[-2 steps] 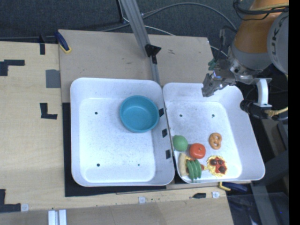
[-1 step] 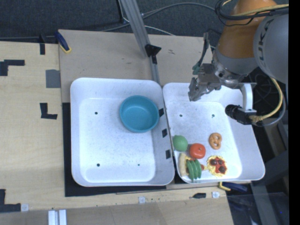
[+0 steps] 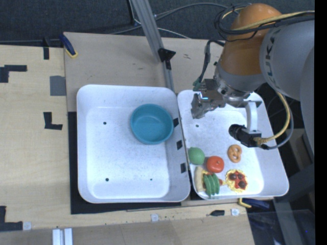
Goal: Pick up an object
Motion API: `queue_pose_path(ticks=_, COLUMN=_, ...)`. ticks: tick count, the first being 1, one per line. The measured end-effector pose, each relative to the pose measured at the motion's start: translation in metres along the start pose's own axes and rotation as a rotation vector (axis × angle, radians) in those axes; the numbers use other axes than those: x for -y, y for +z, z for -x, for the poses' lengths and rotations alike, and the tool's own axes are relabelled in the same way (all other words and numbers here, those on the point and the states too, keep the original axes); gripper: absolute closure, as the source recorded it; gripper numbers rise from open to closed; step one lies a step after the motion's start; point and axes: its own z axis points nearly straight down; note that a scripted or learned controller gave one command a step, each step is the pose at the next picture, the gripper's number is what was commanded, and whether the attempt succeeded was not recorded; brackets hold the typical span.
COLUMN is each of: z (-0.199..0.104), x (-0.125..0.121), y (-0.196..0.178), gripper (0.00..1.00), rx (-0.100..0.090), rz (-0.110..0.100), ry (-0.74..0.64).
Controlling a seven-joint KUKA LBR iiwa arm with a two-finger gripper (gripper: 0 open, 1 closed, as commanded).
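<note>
Pale wood forms the bench [image 3: 30,152], on which two shallow white bins are set side by side over a dark mat. Nearest the camera, at the front of the right bin [image 3: 273,180], a cluster of toy foods is gathered: a green ridged piece [image 3: 211,183] beside a pale yellow one [image 3: 198,176], a small pizza slice [image 3: 236,180], a red tomato [image 3: 215,163], a green ball [image 3: 196,155] and a pretzel [image 3: 234,152]. Farther back, a blue bowl [image 3: 151,123] is seen upright in the left bin [image 3: 102,177], towards its far right. Above the rear left part of the right bin the jaws [image 3: 200,108] are hung from the grey and orange arm [image 3: 250,40], well apart from the foods; nothing is seen between them, and how far they are parted cannot be told.
</note>
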Motion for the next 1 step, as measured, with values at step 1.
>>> queue_pose_path(ticks=1, z=-0.0545, x=0.0112, y=0.0203, gripper=1.00, rx=0.000, rz=-0.001, ry=-0.002)
